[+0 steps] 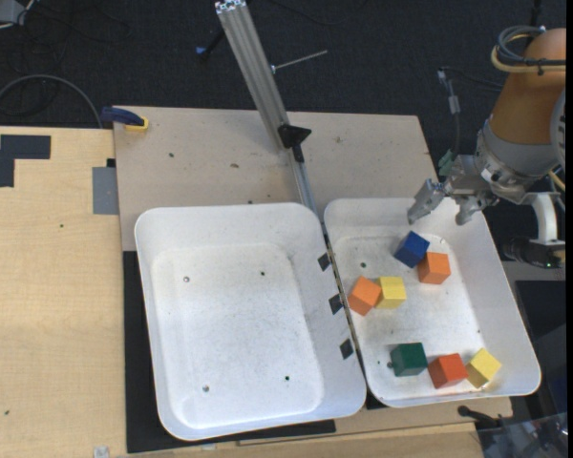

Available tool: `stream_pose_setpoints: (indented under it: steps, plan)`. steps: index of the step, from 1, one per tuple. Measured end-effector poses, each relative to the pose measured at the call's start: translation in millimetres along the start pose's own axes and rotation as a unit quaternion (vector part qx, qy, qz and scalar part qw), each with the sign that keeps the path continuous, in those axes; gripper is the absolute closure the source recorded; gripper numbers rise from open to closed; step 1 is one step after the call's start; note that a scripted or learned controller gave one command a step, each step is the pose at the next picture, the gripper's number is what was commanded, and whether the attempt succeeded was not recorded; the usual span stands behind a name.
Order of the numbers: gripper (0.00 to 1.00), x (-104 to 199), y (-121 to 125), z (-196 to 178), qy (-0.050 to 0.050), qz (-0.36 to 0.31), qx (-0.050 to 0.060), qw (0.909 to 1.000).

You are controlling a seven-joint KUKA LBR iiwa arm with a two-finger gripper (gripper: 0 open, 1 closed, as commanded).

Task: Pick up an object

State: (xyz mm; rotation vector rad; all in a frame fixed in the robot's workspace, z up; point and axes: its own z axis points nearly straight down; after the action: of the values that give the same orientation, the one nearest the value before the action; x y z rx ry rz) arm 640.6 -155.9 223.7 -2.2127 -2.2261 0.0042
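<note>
My gripper [448, 203] hangs over the far edge of the right bin [504, 284], its two fingers spread open with nothing between them. Just below it lies a blue cube [412, 249], with an orange cube [434, 267] beside it on the right. Nearer the bin's middle, an orange block [364, 295] touches a yellow cube [392, 291]. Along the near edge sit a green cube [408, 359], a red-orange cube [447, 369] and a yellow cube [483, 366].
The left bin [231, 313] lies beside the right one, with black clips along the shared rim. A slanted aluminium bar [259, 70] rises behind the bins. The arm's orange band [530, 93] stands at the far right.
</note>
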Motion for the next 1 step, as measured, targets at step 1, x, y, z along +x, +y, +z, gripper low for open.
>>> stream_pose_setpoints:
  steps: [1]
  plan:
    - [0.00,15.3,23.4,101.0,-0.001,0.004,-0.003,1.0000]
